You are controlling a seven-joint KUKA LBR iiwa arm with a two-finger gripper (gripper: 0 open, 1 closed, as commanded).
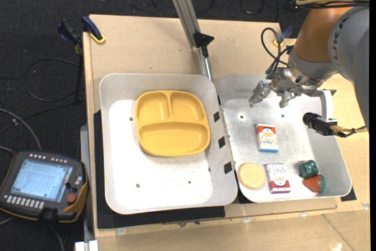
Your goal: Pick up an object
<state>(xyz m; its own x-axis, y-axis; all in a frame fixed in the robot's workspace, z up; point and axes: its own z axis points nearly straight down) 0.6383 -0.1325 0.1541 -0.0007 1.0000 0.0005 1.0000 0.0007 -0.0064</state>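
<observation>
Over the right bin, near its far edge, the tool hangs with its fingers spread apart and nothing between them. Nothing has been picked up yet, so by my reckoning the whole grasp is left to do. Candidates lie nearer the front: an upright carton in the middle, a second carton beside a round yellow disc, and green and red pieces in the corner. A yellow divided tray sits in the left bin.

Seen from above: yellow divided tray in left bin, open gripper above right bin holding small boxes.
</observation>
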